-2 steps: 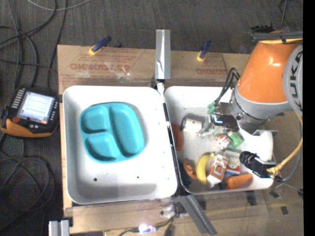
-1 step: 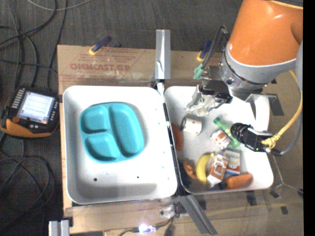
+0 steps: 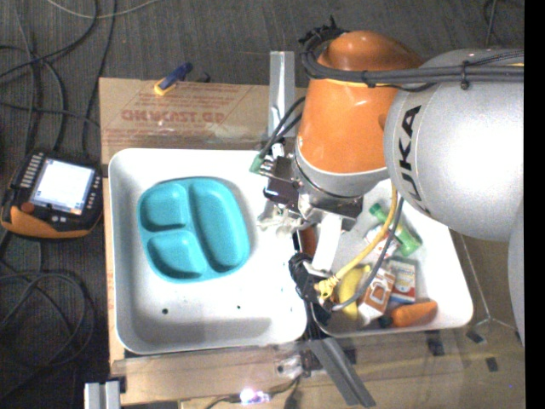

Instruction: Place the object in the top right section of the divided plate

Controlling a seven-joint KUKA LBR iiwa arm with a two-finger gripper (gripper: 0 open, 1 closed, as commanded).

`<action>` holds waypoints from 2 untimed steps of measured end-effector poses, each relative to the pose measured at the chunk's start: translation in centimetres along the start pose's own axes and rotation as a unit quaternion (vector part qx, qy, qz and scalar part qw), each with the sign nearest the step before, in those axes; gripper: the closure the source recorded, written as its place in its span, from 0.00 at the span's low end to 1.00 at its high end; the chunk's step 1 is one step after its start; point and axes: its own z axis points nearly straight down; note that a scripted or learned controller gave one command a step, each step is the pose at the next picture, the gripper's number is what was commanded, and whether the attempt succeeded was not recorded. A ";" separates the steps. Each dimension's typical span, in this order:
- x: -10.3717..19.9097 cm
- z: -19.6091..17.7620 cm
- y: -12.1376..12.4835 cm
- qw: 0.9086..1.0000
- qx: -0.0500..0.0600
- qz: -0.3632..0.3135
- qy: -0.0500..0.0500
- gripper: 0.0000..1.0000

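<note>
We look down on two shallow white bins set side by side on the bench; the left bin holds a blue divided plate, which lies flat near the bin's middle with one long section on its right side and two smaller ones on its left, all of them bare; the right bin is crowded with small items, and among them we make out an orange carrot-like piece near the front edge, a small printed box just behind it, a yellow banana-like piece to the left of the box, and a green item further back against the arm; which of these is the object for the plate we cannot tell; the arm comes in from the right, its orange band sitting over the wall shared by the two bins; the gripper hangs below the band, at the left edge of the right bin and just beside the plate's bin; it is hidden under the wrist and its cables, so we cannot tell how it stands or whether it holds anything; beyond the bins, a sheet of cardboard lies behind the left one, and a handheld control pendant with a lit screen rests on the floor to the left
</note>
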 end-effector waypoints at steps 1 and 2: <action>10.5 -12.2 -3.6 0.999 -0.001 -0.047 -0.001 1.00; 7.7 -12.2 -1.4 0.983 -0.001 -0.183 0.000 1.00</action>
